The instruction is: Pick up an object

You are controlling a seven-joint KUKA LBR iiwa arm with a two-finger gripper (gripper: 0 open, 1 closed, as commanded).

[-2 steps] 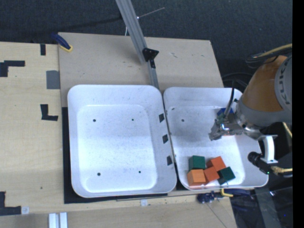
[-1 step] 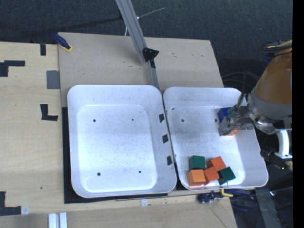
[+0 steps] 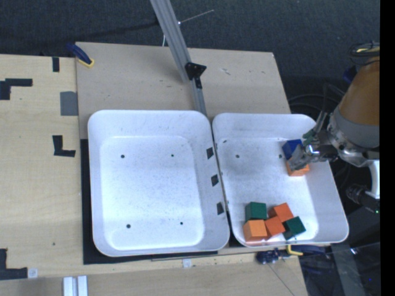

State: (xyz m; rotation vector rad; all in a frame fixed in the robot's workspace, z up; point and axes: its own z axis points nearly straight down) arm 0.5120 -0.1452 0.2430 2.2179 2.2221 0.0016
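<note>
Nearest the camera, along the front edge of the bench (image 3: pixel 154 73), there's a small dark blue clamp w/ a yellow bit (image 3: pixel 278 253) sitting just under the front rim of the right bin (image 3: pixel 265 128). Inside that bin, front right corner, is a tight cluster of blocks: an orange block (image 3: pixel 255 229) at the front, a dark green block (image 3: pixel 256 211) touching it from behind, two more orange ones (image 3: pixel 279 217) jammed next to those, and another green block (image 3: pixel 294 226) tilted at the right end of the pile, close to the bin's right wall. Further back, near the right wall about mid-depth, the gripper (image 3: pixel 300 157) is down in the bin, coming in from the right off the grey arm w/ the orange band (image 3: pixel 364 100). A blue block (image 3: pixel 291 148) sits right at it on the far-left side, and a small orange block (image 3: pixel 299 171) is just under/in front of the fingertips. Tbh can't tell if the fingers are apart or together, or if either block is actually between them, too blurry there. Left bin (image 3: pixel 151 119) sits side by side w/ the right one, rims touching. Past the bins, a grey metal rail (image 3: pixel 174 32) runs diagonally from the bins' shared back corner toward the bench's far edge, w/ a black bracket (image 3: pixel 195 71) on it. Far left corner has a blue/yellow clip (image 3: pixel 80 55).
</note>
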